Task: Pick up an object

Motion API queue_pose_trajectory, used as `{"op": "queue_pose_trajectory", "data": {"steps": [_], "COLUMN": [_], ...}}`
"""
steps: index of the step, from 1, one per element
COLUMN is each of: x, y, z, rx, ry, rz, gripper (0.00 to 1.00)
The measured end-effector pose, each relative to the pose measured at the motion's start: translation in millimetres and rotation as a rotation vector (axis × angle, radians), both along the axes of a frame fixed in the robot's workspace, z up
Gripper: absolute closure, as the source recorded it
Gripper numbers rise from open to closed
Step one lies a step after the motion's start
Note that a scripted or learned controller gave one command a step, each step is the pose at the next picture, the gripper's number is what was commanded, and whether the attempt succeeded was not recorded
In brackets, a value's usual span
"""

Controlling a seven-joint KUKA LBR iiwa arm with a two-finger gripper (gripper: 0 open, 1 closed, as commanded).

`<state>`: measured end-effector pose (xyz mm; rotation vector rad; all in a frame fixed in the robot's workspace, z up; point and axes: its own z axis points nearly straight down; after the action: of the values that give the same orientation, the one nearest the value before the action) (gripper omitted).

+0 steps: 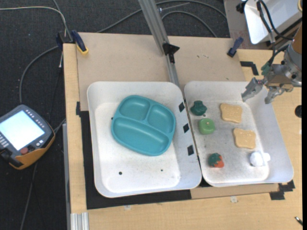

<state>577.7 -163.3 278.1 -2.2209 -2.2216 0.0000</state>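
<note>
My gripper (261,92) hangs over the far right corner of the right bin (276,143), fingers spread apart and open with nothing between them. Below it in that bin lie two tan bread slices (231,113) (244,138), a dark green toy (198,108), a light green apple (206,126), a red and green strawberry (216,160) and a small white object (257,159). The nearest piece is the upper bread slice, left of and below the fingers.
The left bin (103,176) holds a teal divided plate (143,124). A metal pole (154,20) slants down to the gap between the bins. Black clips sit on the divider. A handheld pendant (21,135) lies on the floor at left.
</note>
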Motion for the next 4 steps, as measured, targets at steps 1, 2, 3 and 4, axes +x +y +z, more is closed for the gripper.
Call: {"op": "queue_pose_trajectory", "data": {"steps": [1,2,3,4], "x": [-2,6,9,10], "y": [-3,-2,-2,-2], "z": [-42,-101,-143,-130], "rx": [0.001,0.002,0.001,0.001], "ry": [0.004,0.005,0.004,-0.001], "rz": [-0.001,0.000,0.000,0.000], "gripper": [0.00,0.00,0.00,1.00]}}
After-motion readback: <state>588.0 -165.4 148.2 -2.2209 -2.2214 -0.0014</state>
